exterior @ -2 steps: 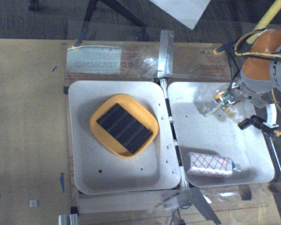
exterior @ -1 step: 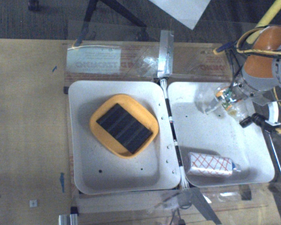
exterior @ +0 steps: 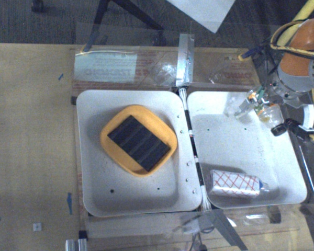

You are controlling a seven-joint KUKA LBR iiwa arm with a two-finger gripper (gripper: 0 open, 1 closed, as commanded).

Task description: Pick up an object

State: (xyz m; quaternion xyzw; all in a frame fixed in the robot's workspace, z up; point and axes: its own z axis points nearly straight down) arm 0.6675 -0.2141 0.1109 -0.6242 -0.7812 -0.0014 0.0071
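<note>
Overhead, two shallow white bins sit side by side on the tan wooden surface (exterior: 26, 140), their inner edges meeting along a narrow seam. The left bin (exterior: 94, 192) carries a yellow-orange rounded tray (exterior: 162, 123) with a dark ribbed panel (exterior: 138, 143) set into its top; the tray lies turned at an angle, roughly in the middle of the bin and a little toward the far side. The right bin (exterior: 235, 145) holds a flat packet with a red criss-cross pattern (exterior: 235, 183) on white, lying near the near edge, its long side running left to right.

At the far right corner of the right bin the arm (exterior: 298, 46) reaches in, its orange band visible above a grey wrist, with yellow and blue cables looping around it. The end effector (exterior: 259, 106) hangs over the far right part of that bin, close to the rim, where small coloured and clear parts blur together. Whether it is released or clenched cannot be told here, and nothing can be made out as grasped. The packet lies well apart from it, toward the near side of the same bin, and the tray is in the other bin altogether.

Beyond the bins, a clear plastic panel (exterior: 110, 67) and an upright metal bracket (exterior: 185, 59) stand at the far edge of the surface.
</note>
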